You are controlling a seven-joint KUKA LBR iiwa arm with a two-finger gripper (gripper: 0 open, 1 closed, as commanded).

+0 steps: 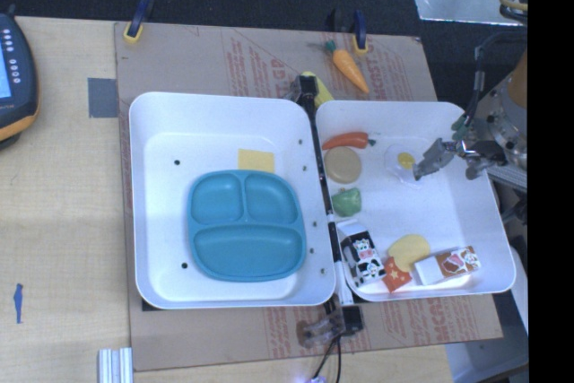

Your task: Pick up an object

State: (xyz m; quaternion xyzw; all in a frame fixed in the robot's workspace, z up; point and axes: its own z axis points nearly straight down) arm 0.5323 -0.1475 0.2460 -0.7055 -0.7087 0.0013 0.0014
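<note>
While nothing is lifted yet, the step looks like approach. Left bin (152, 193) holds a blue tray (247, 224); right bin (466, 202) holds the toys. Gripper (429, 164), fingers apart and empty, hovers just beside the clear egg piece (405, 162). Next: descend, straddle, close.

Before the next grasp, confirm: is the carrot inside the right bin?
No. The carrot lies on the cardboard beyond the right bin, outside its far rim.
</note>
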